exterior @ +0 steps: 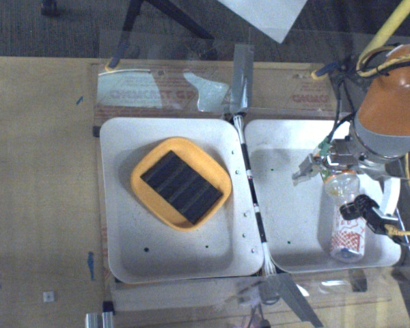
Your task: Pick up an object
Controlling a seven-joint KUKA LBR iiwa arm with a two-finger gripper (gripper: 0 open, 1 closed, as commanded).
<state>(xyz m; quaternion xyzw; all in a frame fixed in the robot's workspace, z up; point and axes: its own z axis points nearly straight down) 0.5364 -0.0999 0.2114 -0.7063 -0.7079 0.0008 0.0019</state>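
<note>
A clear plastic bottle [348, 236] with a red and white label lies along the right side of the right bin [287, 217]. Its neck end points toward the back and sits just under my gripper [326, 171]. The gripper hangs low over the back right part of that bin, close above the bottle's top. The view does not show whether the bottle is between its jaws. An orange-yellow pad with a black ribbed panel [181, 183] lies in the middle of the left bin [123, 251], far from the gripper.
A raised divider [249, 183] separates the two bins. The arm's orange band and grey wrist [389, 108] hang over the right bin's back right corner. Tan bench surface [41, 183] stretches to the left of the bins.
</note>
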